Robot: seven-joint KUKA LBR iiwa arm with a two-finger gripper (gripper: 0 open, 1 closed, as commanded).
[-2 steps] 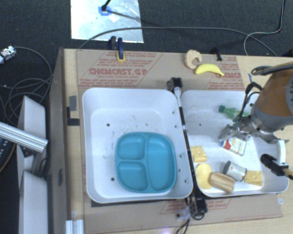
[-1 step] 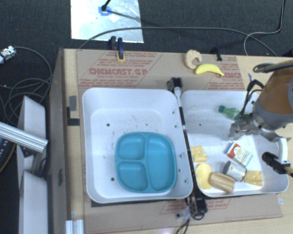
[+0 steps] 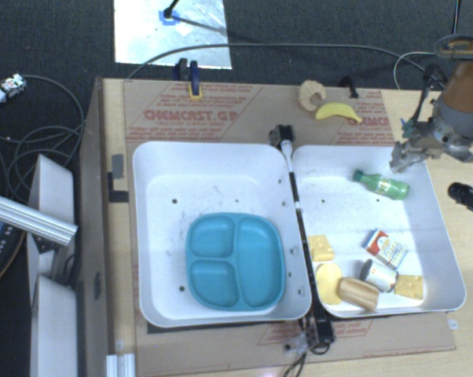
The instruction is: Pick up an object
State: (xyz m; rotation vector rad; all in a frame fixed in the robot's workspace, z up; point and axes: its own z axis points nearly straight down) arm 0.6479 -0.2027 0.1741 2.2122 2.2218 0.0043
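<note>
The camera view showed the fingers (image 3: 401,160), their spread impossible to tell, poised over the right bin (image 3: 449,234) with the green bottle (image 3: 383,184) just beside them, nothing lifted yet.

The hand (image 3: 403,157) hangs at the far right corner of the right bin (image 3: 441,234), near a green bottle (image 3: 383,184) lying on its side. A blue divided plate (image 3: 236,260) sits in the left bin (image 3: 166,179). A banana (image 3: 338,112) lies on the worktop (image 3: 244,108) behind the bins.
</note>
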